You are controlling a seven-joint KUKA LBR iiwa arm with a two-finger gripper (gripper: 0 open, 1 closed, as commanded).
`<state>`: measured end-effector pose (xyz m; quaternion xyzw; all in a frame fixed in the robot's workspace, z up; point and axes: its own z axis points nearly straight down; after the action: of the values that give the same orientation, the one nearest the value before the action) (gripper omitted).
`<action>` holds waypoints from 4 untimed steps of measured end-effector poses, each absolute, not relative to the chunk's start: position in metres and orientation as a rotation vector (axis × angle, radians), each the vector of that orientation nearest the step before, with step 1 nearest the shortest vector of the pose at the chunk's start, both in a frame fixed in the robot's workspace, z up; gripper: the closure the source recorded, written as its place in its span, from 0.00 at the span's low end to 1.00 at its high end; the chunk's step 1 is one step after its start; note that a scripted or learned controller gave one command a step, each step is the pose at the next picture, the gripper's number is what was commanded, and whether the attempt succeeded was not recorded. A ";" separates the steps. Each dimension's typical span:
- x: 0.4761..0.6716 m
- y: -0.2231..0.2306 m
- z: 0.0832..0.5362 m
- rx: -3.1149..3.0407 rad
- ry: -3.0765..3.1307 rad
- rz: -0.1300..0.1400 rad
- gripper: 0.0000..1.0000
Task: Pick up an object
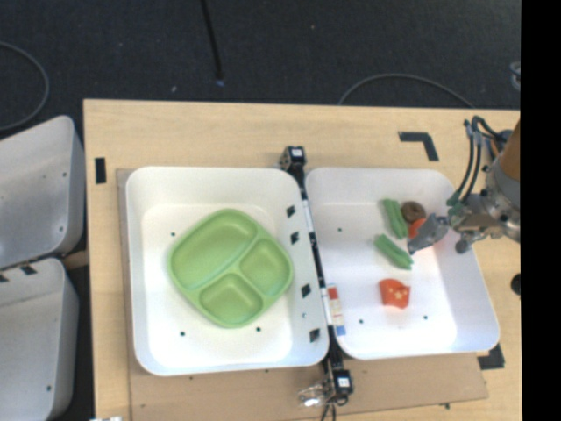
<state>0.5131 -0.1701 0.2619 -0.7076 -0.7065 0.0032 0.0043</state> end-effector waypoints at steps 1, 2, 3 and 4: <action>0.515 -0.170 0.268 -2.220 -2.224 0.000 0.00; 0.506 -0.171 0.210 -2.221 -2.219 0.005 0.00; 0.511 -0.163 0.160 -2.225 -2.214 0.004 0.00; 0.510 -0.164 0.107 -2.224 -2.215 0.005 0.00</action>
<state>0.5100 -0.1641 0.1070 -0.7085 -0.7057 0.0016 0.0014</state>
